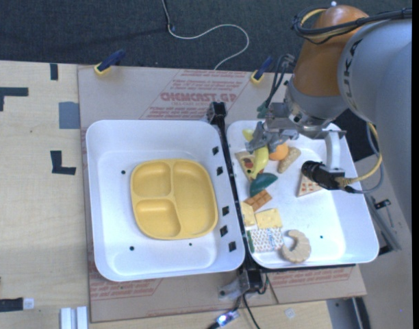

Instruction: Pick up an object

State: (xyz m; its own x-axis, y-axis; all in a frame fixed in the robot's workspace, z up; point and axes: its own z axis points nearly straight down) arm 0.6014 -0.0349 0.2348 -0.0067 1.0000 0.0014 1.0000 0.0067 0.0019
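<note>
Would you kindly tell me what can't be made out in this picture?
- Claw: blurred in the camera view; open or shut is unclear.
- Toys beneath it, by the banana: partly covered by the claw.
- Right bin: the arm covers its far right corner.
- Patterned piece: print too small to read.

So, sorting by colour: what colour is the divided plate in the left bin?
Yellow; the divided plate shows clearly in the camera view.

A wooden table (31, 204) carries a printed cardboard sheet (189, 94), on which two shallow white bins, left (107, 252) and right (346, 245), sit side by side.
</note>
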